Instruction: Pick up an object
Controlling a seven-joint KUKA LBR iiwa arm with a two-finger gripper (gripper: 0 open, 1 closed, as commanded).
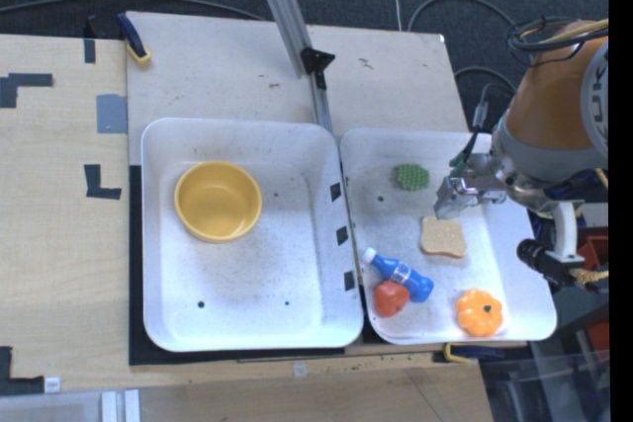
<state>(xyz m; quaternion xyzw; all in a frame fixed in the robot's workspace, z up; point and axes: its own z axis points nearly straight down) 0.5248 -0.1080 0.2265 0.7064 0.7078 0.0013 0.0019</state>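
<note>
One candidate sits closest: bread slice (443,238) in the right bin (514,247), lying at about 6 o'clock just below the gripper (453,196). Can't tell the gripper's state from this angle, nothing visibly held. Green ball (411,177) is near at 10 o'clock; orange pumpkin (480,311) farther at 5 o'clock

Fixed overhead camera slants down on both bins (148,212).
</note>
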